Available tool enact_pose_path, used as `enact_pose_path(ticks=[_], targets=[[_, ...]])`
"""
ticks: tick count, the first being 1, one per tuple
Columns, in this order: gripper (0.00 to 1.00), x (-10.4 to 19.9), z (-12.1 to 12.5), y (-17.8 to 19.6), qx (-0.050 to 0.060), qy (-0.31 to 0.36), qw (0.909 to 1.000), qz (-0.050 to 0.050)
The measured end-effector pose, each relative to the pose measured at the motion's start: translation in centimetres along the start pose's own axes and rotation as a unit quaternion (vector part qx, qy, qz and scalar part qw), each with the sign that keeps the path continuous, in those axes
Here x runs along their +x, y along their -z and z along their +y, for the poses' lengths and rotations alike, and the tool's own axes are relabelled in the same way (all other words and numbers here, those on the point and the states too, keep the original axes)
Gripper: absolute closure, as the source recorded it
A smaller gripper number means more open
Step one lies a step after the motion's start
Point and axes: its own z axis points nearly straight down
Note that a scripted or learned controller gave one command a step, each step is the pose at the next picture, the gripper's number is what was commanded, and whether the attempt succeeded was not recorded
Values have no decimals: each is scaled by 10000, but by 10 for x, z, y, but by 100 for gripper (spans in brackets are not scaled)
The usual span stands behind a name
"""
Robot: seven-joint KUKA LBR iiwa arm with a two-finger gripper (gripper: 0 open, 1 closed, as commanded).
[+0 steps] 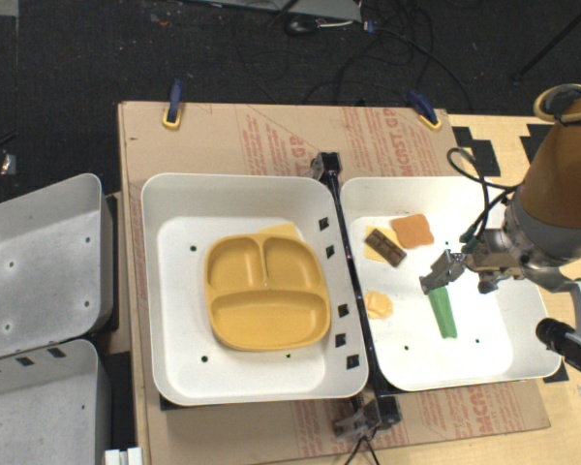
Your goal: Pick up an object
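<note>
In the right bin [494, 352] lie a green stick [445, 318], a brown block [385, 247], an orange flat piece [412, 230] and a small yellow-orange lump [379, 305]. My gripper [443, 271] reaches in from the right and hangs low over the upper end of the green stick, which lies flat on the bin floor. Its dark tip covers that end of the stick. The brown block and the orange piece lie to the gripper's upper left, apart from it.
The left bin [165, 211] holds a yellow divided plate [267, 292] with a pale yellow sheet [283, 231] under its far edge. A black divider [344, 260] runs between the bins. Grey trays [39, 250] stand left of the bench.
</note>
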Motion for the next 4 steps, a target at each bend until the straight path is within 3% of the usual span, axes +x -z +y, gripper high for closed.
enact_pose_path(ticks=[1, 3, 4], targets=[[0, 0, 2, 4, -44, 11, 10000, -6], [0, -5, 2, -123, -14, -7, 10000, 0], [0, -5, 1, -164, -27, -4, 10000, 0]])
